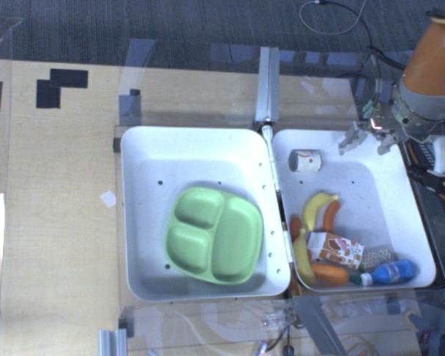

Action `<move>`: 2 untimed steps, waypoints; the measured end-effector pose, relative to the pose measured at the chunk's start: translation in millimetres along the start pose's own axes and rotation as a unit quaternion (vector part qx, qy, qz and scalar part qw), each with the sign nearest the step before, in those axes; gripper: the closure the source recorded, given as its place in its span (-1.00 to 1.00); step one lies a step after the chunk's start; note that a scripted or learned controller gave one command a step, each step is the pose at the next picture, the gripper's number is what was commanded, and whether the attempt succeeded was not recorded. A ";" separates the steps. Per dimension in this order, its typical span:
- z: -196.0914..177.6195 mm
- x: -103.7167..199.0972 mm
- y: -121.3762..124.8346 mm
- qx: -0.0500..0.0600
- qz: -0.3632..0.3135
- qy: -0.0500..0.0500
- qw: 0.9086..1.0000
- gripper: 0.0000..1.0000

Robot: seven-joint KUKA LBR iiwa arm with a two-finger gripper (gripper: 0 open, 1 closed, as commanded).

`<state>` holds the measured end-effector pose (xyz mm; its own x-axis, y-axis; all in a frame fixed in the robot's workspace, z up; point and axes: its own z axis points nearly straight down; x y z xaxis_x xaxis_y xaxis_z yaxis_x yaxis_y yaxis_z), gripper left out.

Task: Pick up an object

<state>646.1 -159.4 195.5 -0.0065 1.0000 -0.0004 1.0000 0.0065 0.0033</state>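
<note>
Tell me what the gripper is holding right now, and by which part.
Nothing: the gripper hangs open over the right bin's far edge, with nothing between its fingers.

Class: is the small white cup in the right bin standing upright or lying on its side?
On its side: the cup shows its round end facing sideways, its length along the right bin's floor.

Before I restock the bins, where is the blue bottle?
The blue bottle lies in the right bin's near right corner, just right of the small carton.
</note>
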 end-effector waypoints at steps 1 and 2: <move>26.2 34.8 24.4 -0.001 0.021 0.000 1.000 -1.00; 93.7 70.2 24.7 -0.002 0.019 0.000 1.000 -1.00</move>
<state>670.7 -89.1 101.9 0.0316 0.9995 -0.0007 0.9995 -0.0316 0.0071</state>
